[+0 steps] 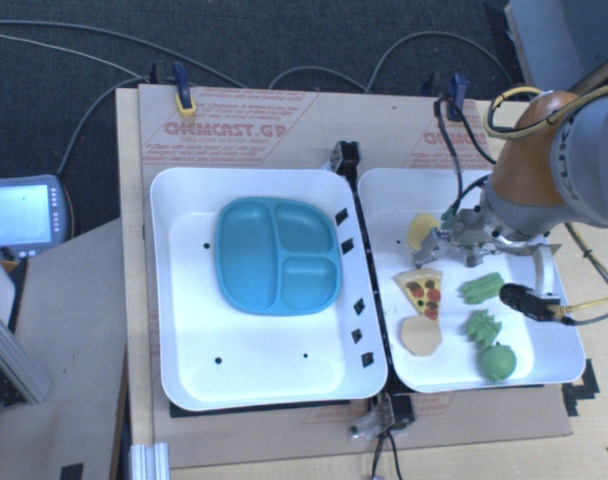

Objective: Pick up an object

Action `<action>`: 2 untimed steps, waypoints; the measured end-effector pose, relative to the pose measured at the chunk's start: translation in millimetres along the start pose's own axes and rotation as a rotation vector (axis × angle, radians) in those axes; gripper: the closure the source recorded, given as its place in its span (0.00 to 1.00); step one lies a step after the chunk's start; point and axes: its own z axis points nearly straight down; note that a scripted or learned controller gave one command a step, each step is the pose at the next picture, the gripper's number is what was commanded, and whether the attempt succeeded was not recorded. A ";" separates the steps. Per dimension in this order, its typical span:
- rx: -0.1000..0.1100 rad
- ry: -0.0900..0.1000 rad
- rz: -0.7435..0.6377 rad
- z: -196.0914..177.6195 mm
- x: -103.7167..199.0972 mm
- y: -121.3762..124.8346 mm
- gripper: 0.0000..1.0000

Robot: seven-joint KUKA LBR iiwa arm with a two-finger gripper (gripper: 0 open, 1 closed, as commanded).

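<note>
Nearest to the front of the right bin (574,363) lies a green round toy (498,361), and just behind it a green leafy toy (481,325). To their left is a pale round disc (420,336), touching the tip of a pizza slice toy (422,293). Further back is 1 more green piece (481,288), and behind the slice a yellow piece (421,231).

All 6 look like small toy food: light, stiff, probably smooth plastic, not fragile. The flat slice and the disc give little to take hold of; the round green toy may slip. I judge the leafy toy or the green piece easier, taken across the narrow sides.

The gripper (450,240) hangs low beside the yellow piece; I cannot tell how it stands.

The left bin (174,268) holds a blue tray (278,256) with 3 sections.
</note>
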 end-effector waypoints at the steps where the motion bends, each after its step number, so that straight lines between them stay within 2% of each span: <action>1: -0.005 0.000 0.000 -14.0 0.0 1.3 1.00; 2: -0.008 -0.003 0.000 -61.3 -8.5 4.3 1.00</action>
